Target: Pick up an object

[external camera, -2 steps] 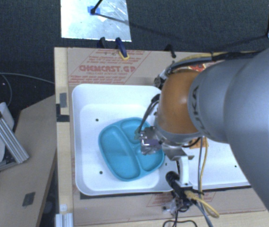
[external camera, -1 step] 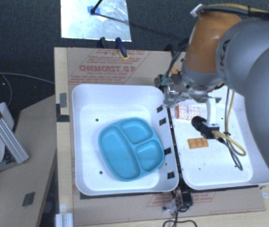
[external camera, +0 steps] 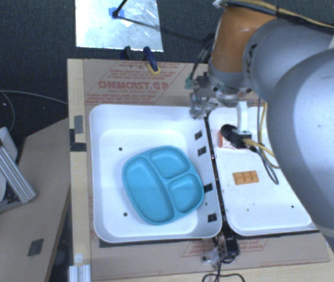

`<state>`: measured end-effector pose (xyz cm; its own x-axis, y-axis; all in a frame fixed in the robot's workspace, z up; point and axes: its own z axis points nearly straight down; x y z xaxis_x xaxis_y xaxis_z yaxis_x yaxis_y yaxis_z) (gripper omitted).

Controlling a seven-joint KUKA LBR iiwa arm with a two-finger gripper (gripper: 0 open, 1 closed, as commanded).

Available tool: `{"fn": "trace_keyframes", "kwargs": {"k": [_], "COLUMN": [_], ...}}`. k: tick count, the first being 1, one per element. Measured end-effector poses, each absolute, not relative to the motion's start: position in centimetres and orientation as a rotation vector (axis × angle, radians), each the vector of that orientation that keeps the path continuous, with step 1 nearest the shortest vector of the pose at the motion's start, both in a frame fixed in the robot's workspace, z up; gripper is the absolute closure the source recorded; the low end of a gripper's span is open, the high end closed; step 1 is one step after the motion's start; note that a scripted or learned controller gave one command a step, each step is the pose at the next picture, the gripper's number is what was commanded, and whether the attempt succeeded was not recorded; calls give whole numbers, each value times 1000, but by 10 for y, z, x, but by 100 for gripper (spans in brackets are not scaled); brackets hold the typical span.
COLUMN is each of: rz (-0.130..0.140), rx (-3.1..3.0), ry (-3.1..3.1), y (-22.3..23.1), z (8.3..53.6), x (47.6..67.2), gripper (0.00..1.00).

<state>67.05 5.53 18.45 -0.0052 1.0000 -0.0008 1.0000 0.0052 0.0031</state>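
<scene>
A light blue divided plate (external camera: 162, 184) lies flat in the left bin (external camera: 105, 157), slightly right of its middle. A small flat orange piece (external camera: 246, 178) with a grid pattern rests on the floor of the right bin (external camera: 272, 216). A small red thing (external camera: 219, 138) peeks out by the divider, partly hidden under the wrist. My gripper (external camera: 199, 107) hangs at the far end of the divider between the two bins, above the back rims, well away from the plate and the orange piece.
The grey arm (external camera: 307, 98) with its orange band (external camera: 237, 34) covers the right bin's back and right side. Black clips (external camera: 205, 169) line the divider. Cardboard (external camera: 131, 81) lies under the bins; a shiny sheet (external camera: 117, 16) sits behind.
</scene>
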Motion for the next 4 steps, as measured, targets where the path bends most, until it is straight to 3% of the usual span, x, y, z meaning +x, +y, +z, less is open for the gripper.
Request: {"fn": "trace_keyframes", "kwargs": {"k": [1,2,3,4], "rz": [0,-1,24,10], "rx": [2214,2217,2202,2222], "ry": [2233,2228,2221,2200], "y": [109,121,165,41], "z": [184,78,87,192], "x": [615,668,599,621], "gripper": [100,100,100,100]}}
